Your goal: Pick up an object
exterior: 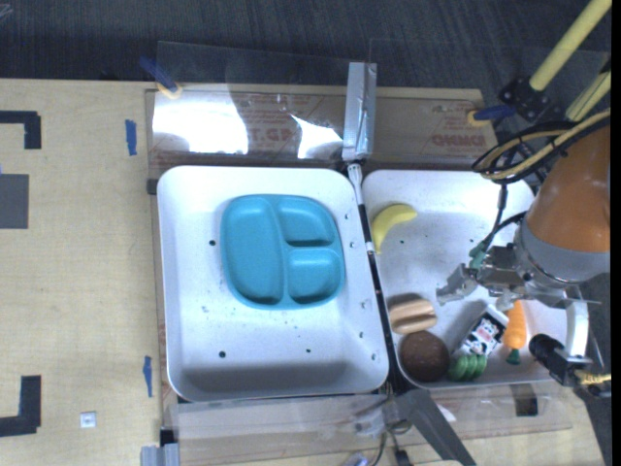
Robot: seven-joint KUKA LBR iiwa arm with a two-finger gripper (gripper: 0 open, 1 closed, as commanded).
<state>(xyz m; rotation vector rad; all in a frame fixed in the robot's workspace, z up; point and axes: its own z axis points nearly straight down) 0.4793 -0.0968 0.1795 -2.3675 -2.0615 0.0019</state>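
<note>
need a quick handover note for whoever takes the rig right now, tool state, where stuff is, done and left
Tool: low over the right bin, near its right side; whether it is open or shut cannot be told, and nothing is seen in its grip.
Right bin: banana at the top left, bun and brown ball at the lower left, green toy, black and white item and carrot along the bottom, just under the tool.
Left bin: blue divided plate.
Done: nothing lifted.
Left: grasp one object and raise it.
</note>
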